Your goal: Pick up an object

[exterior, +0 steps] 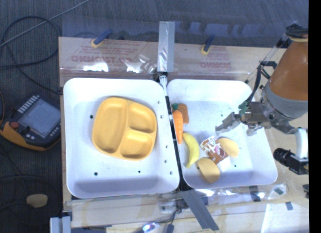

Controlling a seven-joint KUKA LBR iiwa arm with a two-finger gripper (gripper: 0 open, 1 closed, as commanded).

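Two white plastic bins [70, 141]; grey two-finger tool [226, 122] hovers above the red-white snack packet [214, 150], fingers spread, holding nothing. Approach step; next: descend, close on one object.

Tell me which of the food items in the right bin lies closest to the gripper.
The pale yellow piece at the pile's right edge, just below the gripper. The banana and carrot lie farther left.

Tray [125, 129] in left bin [75, 177]; banana [190, 149] in right bin [261, 169].
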